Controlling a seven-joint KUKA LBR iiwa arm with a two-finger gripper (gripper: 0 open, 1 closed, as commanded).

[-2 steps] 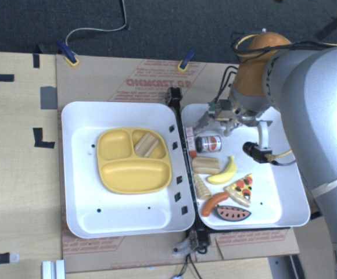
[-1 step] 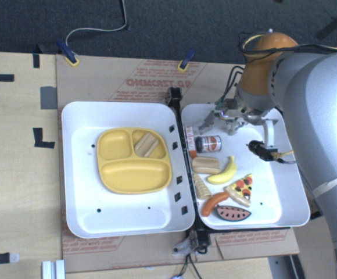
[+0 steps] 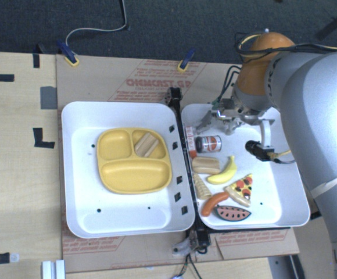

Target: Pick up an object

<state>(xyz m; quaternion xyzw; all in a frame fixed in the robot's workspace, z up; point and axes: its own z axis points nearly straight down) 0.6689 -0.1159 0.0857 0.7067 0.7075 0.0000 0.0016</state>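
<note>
The gripper is hovering right of centre, above the can (jaw state: cannot tell); it is needing a straight, centred descent, avoiding the banana.

arm cut off at right edge, covering right bin's far corner, gripper fingers too small to make out

Yellow divided tray in left bin, blue clamps
</note>
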